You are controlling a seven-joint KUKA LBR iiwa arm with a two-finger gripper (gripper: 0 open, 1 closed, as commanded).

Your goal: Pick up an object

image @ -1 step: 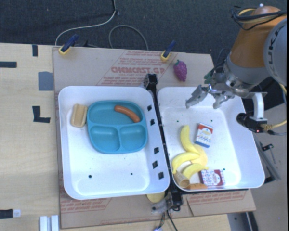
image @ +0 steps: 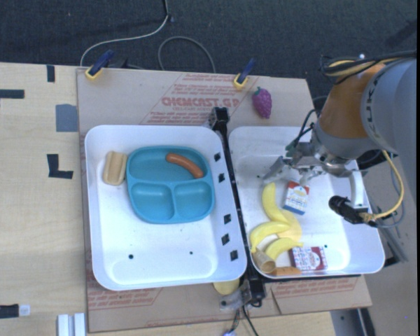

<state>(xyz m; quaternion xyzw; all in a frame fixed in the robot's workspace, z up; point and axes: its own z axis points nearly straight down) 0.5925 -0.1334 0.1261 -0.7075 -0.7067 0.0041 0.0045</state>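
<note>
My gripper (image: pixel 292 173) hangs over the right bin (image: pixel 360 257), its fingers spread apart above a small white carton (image: pixel 296 198) with red and blue print. Nothing sits between the fingers. Just left of the carton lies a banana bunch (image: pixel 275 224) running toward the bin's front. A red packet (image: pixel 308 259) and an orange carrot-like piece (image: pixel 290 271) rest at the front edge. The left bin (image: pixel 105 257) holds a blue divided plate (image: pixel 171 185) with a sausage (image: pixel 185 164) on it, and a bread piece (image: pixel 114 167) beside it.
A purple grape bunch (image: pixel 262 102) lies on the cardboard behind the right bin. Two clamps (image: pixel 98 66) (image: pixel 244 74) hold the cardboard's back edge. A black divider strip (image: pixel 227 194) runs between the bins. Cables trail from the arm at right.
</note>
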